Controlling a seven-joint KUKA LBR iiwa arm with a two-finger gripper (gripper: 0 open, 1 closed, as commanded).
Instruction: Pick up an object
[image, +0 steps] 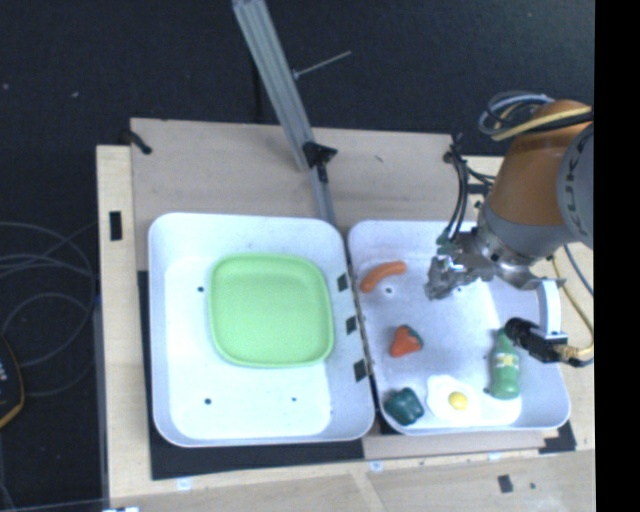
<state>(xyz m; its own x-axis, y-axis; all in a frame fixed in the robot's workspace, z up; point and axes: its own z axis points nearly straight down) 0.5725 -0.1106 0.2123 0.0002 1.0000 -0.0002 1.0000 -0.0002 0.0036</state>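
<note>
Toy food lies scattered in the right bin (560, 400): an orange sausage (383, 274), a red-orange pepper (404, 342), a dark green piece (404, 405), a fried egg (456, 400) and a green bottle (504, 366). Above the bin's far part, the gripper (441, 280) hangs right of the sausage, holding nothing; whether it is wide or narrow, I cannot tell.

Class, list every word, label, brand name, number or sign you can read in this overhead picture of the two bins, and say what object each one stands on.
None: no text reads in this view.
green bottle: it may bear a label, but it is too small and blurred to tell.
green plate, sausage, fried egg: plain surfaces, no lettering.
arm: grey and orange, no readable marking.
</note>
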